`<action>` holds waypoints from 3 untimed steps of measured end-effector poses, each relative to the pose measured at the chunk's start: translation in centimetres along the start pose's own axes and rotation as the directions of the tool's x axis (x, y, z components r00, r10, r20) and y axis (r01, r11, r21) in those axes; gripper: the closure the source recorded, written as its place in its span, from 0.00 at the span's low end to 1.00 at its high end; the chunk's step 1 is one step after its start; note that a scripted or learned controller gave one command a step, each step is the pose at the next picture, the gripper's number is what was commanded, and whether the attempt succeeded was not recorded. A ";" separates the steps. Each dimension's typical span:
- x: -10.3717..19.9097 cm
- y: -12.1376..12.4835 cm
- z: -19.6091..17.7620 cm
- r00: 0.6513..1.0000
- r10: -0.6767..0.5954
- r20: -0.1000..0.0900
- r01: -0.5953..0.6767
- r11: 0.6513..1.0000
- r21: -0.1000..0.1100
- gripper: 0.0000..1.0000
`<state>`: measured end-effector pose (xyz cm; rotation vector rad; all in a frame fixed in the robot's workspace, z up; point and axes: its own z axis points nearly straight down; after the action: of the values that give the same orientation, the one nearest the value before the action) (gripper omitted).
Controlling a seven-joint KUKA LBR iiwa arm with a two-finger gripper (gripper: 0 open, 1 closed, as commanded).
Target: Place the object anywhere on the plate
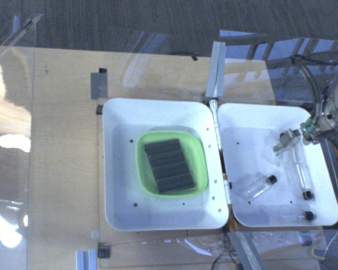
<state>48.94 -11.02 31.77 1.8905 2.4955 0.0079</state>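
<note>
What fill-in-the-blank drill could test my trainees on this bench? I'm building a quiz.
1. The green plate sits in the ____ bin of this view.
2. The dark ridged block lies on the ____.
3. The clear tubes in the right bin have ____ caps.
4. The gripper hangs over the ____ bin.

Missing words: left; plate; black; right

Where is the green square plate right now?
The green square plate sits in the middle of the left white bin, with a dark ribbed rectangular block lying on it.
</note>
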 end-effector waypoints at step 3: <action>-11.3 5.5 8.5 0.996 -0.094 -0.001 0.094 0.996 0.003 0.00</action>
<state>57.35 -20.46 23.43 1.7724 2.5836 0.0039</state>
